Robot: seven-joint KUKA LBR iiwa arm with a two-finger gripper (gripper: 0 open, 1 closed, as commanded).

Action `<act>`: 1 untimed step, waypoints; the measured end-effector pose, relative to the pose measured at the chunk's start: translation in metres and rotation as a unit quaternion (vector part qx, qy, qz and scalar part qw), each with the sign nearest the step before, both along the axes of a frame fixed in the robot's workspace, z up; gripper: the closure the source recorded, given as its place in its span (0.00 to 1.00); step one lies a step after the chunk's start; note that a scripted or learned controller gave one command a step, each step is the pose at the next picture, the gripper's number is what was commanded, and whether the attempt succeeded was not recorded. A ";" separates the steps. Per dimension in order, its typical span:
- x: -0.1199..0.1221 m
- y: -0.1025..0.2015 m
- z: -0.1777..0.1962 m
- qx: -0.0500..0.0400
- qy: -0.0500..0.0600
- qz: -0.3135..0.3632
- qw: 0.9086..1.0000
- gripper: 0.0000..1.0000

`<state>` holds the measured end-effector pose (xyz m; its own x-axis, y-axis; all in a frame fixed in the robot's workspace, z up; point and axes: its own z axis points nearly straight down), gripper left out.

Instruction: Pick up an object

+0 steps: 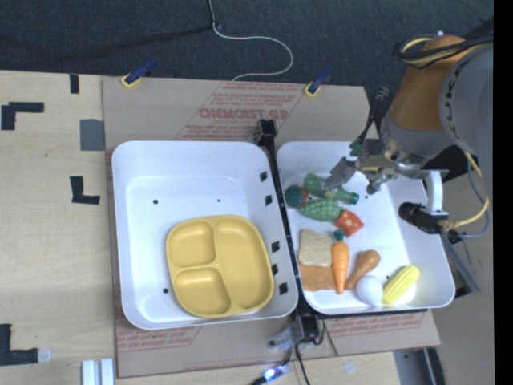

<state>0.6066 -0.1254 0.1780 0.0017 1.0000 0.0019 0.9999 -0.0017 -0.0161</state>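
My gripper (357,175) hangs over the back of the right bin (417,239), its two fingers spread apart with nothing between them. Just below and left of it lie green toy vegetables (319,201), dark green ones behind a bumpy lighter one. A red pepper (349,222) sits in front of them. Further forward are a slice of bread (316,249), an orange carrot (341,266), a chicken drumstick (365,263), a white egg (369,289) and a yellow corn cob (401,284).
The left bin (144,183) holds a yellow divided plate (219,265). A black divider (275,207) runs between the bins. The arm's grey and orange body (437,95) rises at the right. A white cable (240,34) lies beyond the cardboard.
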 end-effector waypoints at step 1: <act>0.003 0.000 0.008 -0.001 -0.007 0.002 1.000 0.00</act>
<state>0.6099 -0.1252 0.1864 -0.0017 1.0000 0.0003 1.0000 0.0017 -0.0022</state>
